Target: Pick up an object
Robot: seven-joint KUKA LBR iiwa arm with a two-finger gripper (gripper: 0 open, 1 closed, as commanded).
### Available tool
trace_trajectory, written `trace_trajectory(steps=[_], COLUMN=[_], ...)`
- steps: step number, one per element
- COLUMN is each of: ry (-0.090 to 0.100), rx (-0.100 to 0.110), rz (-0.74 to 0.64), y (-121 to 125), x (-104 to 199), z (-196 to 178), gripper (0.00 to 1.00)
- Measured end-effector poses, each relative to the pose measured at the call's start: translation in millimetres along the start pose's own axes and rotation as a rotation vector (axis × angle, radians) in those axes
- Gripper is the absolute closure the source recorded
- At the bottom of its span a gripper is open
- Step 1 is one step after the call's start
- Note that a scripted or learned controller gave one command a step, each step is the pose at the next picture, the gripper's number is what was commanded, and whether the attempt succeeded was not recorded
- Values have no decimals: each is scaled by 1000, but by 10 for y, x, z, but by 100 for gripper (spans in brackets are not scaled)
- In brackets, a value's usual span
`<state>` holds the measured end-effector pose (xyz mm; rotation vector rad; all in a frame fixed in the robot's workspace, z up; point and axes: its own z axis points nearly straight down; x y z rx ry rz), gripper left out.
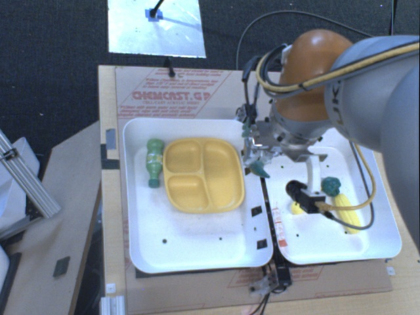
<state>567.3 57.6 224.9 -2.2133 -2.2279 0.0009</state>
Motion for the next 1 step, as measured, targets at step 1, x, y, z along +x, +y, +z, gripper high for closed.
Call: trace_trajectory(steps=[1], ry=[0], rx=[0], rz=[-1], y=[-112], x=[434], z=[-5], gripper=[100])
